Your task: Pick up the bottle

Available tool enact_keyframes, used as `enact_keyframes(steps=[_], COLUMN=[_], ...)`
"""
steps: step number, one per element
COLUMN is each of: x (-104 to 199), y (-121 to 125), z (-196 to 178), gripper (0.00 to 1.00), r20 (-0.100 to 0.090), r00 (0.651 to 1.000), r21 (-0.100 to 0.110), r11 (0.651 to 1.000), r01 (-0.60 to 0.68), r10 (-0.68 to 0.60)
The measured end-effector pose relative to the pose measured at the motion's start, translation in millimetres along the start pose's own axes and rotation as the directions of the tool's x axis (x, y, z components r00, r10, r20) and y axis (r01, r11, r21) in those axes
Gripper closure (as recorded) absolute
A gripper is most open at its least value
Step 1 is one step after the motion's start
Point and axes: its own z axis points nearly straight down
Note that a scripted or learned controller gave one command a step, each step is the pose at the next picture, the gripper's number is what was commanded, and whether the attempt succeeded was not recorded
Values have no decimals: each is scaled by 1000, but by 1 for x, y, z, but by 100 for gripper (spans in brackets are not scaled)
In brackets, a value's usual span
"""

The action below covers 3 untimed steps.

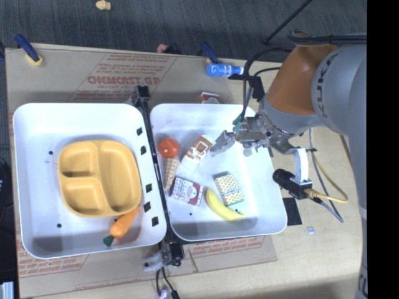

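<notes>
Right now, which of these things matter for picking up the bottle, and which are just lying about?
For the job: tool, over the right bin; blue bottle-like thing beyond that bin, possibly the bottle.

Lying about: banana, tomato, cone, brown carton, red pack, yellow box, carrot, yellow plate.

Arm (318,86) over right bin (265,220) of toy food; yellow plate (98,177) in left bin (31,167).
</notes>
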Motion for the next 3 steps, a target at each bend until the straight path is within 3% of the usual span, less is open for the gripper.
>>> enact_keyframes(steps=[1, 2, 3], x=[63, 139, 140], y=[64, 84, 84], z=[8, -153, -163], gripper=[0, 0, 100], r20=[1, 1, 3], r00=[993, 1000, 1000], r21=[-1, -4, 0], r11=[993, 1000, 1000], r01=[-117, 4, 13], r10=[117, -4, -13])
